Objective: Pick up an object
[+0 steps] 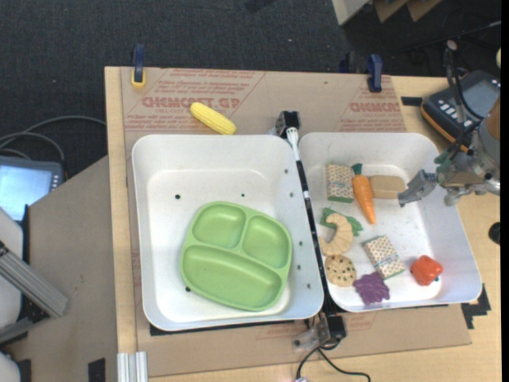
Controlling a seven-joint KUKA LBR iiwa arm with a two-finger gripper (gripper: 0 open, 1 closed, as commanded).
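Note:
My gripper (433,195) hangs over the right edge of the right bin (453,237), open, with nothing between its fingers. Its left finger (413,190) ends just right of a tan block (386,186). An orange carrot (363,197) lies beside that block, with a patterned block (339,182) to its left. Lower in the bin are a croissant-shaped piece (338,231), a cookie (340,270), a patterned cracker (383,255), purple grapes (371,287) and a red pepper (425,270).
The left bin (159,181) holds a green divided plate (236,255). A yellow corn cob (212,118) lies on the cardboard behind the left bin. A black and orange device (449,110) sits at the bench's far right.

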